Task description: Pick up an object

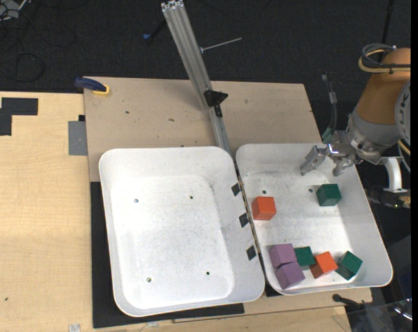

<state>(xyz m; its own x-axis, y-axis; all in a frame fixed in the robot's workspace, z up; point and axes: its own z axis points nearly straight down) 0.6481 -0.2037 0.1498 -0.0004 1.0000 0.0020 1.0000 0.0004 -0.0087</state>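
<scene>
My gripper [324,167] hangs over the far right part of the right bin [291,161], its two fingers spread open with nothing between them. Just below it, on the bin floor, lies a dark green cube [328,195]. An orange cube [264,207] sits near the bin's left wall. Along the near edge cluster two purple blocks [286,264], a small green block [305,256], an orange block [325,263] and another green block [349,264].
The left bin [168,230] lies beside the right one, joined by black clips [244,219]. A slanted aluminium bar [192,61] rises behind the bins. The arm's wrist with its orange band [385,81] stands at the right edge.
</scene>
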